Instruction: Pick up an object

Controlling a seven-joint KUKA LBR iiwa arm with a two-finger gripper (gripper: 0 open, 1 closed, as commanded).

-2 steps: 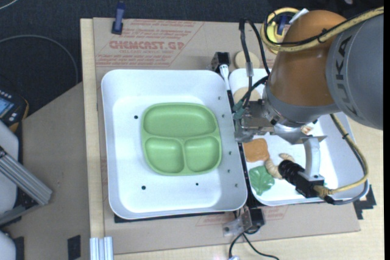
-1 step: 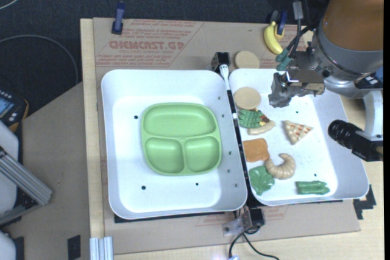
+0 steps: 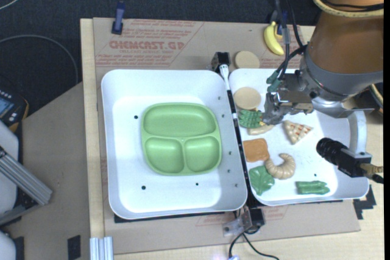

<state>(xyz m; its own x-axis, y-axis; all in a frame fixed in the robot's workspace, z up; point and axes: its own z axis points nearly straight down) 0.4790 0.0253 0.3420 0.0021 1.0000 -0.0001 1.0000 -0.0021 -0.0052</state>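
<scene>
Your claw hangs low over the right bin, close to that bin's left wall and toward its far end. You cannot tell from this angle whether it is open or closed, and nothing can be seen gripped in it.

The nearest candidate lies directly under and just left of the claw: a green leafy piece with a pale curved piece touching it on the near side. Both run roughly across the bin, from the left wall toward its middle. The tan round disc sits just beyond them, toward the far edge.

Judging from this, a short drop with a slight shift toward the left wall would meet the green piece. The wall is close, so a finger may foul on it.

The left bin holds a green divided tray, well apart from the claw.
</scene>
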